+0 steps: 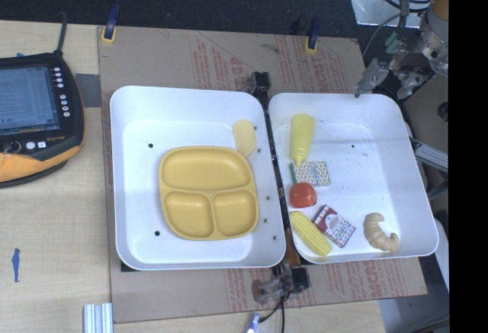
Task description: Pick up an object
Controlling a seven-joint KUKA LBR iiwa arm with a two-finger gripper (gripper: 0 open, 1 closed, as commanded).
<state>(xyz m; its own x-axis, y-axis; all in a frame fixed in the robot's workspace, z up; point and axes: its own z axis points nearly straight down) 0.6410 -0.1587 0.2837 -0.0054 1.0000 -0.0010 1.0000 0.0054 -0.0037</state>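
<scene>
Gripper: your gripper [372,80] hangs just outside the right bin [404,171], past its rim at about one o'clock. You can read it as parked clear of the bin so the camera sees every item.
Fingers: too small and dark for you to judge; I cannot tell whether they are apart or together. Nothing shows between them.
Candidates: all your loose items lie in the right bin, mostly along its nine-to-six side.
Yellow bottle [301,137]: at eleven o'clock in the bin, lying flat, smooth and tapered.
Patterned packet [313,173]: just below the bottle, flat.
Tomato [303,195]: red, round, at nine o'clock, just beside the packet.
Corn cob [310,233]: yellow, at seven o'clock against the wall, touching the red packet [334,225].
Croissant [380,232]: tan, curved, at five o'clock, apart from the rest; you would likely find it the easiest approach.
Left bin [130,171]: holds a yellow divided plate [208,192] at centre and a pale yellow piece [245,137] at two o'clock.
Progress: your pick looks not yet begun.
</scene>
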